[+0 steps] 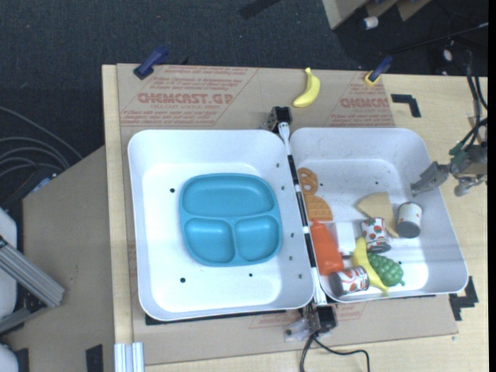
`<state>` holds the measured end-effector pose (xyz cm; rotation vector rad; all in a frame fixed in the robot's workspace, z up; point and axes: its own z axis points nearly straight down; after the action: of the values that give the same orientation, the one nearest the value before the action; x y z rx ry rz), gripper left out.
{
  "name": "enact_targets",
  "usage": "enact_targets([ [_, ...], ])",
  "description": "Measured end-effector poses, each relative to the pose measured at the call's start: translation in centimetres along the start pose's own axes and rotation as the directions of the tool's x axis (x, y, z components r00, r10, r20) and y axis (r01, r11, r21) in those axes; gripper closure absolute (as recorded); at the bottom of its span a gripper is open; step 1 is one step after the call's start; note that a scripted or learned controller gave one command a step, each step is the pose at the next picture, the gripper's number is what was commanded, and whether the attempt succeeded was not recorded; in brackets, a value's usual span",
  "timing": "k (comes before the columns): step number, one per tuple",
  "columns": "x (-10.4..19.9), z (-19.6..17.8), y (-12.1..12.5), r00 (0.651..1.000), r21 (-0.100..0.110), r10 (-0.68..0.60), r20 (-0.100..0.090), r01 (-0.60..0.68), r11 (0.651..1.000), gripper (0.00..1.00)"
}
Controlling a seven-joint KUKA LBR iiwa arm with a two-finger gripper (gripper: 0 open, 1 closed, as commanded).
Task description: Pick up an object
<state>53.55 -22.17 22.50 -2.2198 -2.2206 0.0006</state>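
**Gripper at the Right Bin's Outer Rim; Objects Clustered Toward the Divider**

While the arm reaches in from 3 o'clock, the gripper [443, 175] sits over the outer rim of the right bin [403, 142], at that bin's 3 o'clock edge. Whether it is released or clenched cannot be told from the camera view; nothing is seen between it.

Right bin contents, all candidate objects for pickup:
- A pretzel [308, 180] lies against the divider at the bin's 9 o'clock side, with a tan biscuit-like piece [317, 208] just below it.
- An orange carrot [325, 248] runs along the divider toward 7 o'clock.
- A tan wedge [377, 206] lies near the centre; a grey-white cylinder [409, 218] touches its 3 o'clock side.
- A small printed can [375, 235] sits just beside a yellow banana [364, 262] and a green bumpy fruit [387, 270].
- A second can [353, 280] lies at the 6 o'clock rim.

Open room: the bin's 12 o'clock half is bare floor, as is the strip along the 4 o'clock wall.

Left bin [155, 208]: a blue divided plate [229, 218] occupies the centre, with bare margin on all sides.

Outside the bins, a second yellow banana [308, 90] lies on the bench at 12 o'clock.
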Motion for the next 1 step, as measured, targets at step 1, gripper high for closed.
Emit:
enact_targets([
  [1,2.17,13.75,1.94,1.000,-0.006,0.000,0.002,0.000,1.000,0.00],
])
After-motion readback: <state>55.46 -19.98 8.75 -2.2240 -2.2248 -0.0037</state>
